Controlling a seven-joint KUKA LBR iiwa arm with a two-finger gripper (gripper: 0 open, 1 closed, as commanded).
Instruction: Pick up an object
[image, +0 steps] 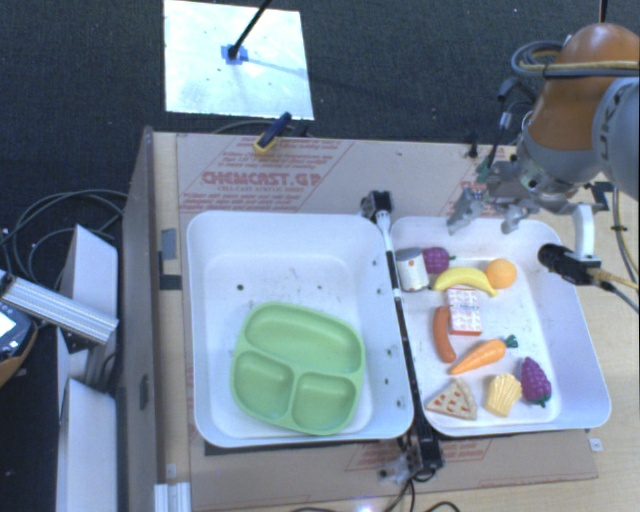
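The robot's hand (487, 208) hangs over the far edge of the right shallow white bin (574, 330); its two metal fingers look spread apart with nothing between them, though at this slant that is hard to confirm. The nearest pick, I judge, is the yellow plastic banana (464, 279), lying just toward the counter's near edge from the hand, long axis running left to right. A small orange ball (501, 273) touches its right end.

Toy foods — banana (463, 278), orange (501, 273), carrot (480, 355), grapes (535, 380) — lie scattered in the right bin (575, 330).
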